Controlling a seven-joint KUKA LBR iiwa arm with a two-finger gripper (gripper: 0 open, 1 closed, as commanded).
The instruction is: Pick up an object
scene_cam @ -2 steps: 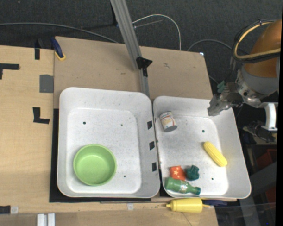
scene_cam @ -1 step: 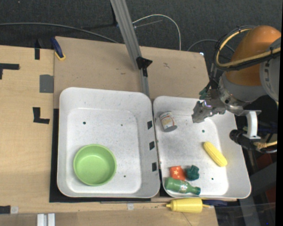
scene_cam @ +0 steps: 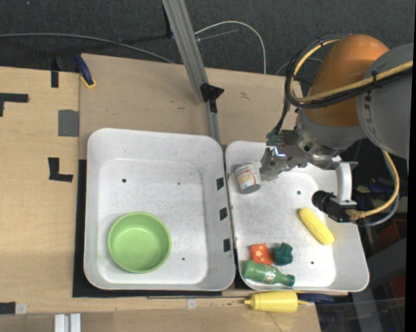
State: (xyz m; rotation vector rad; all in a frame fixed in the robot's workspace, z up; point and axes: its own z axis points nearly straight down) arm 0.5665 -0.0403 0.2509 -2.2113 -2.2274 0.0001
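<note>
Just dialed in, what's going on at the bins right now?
The arm has reached into the right bin, its hand low beside a small can near the bin's back-left corner. Nothing looks lifted. A corn cob, green bottle and small toys lie there; a green bowl sits in the left bin.

The arm [scene_cam: 361, 85] is running off the right edge, its claw [scene_cam: 271, 165] is hiding its own fingertips, and the small can's [scene_cam: 246, 177] label is blurring.
</note>
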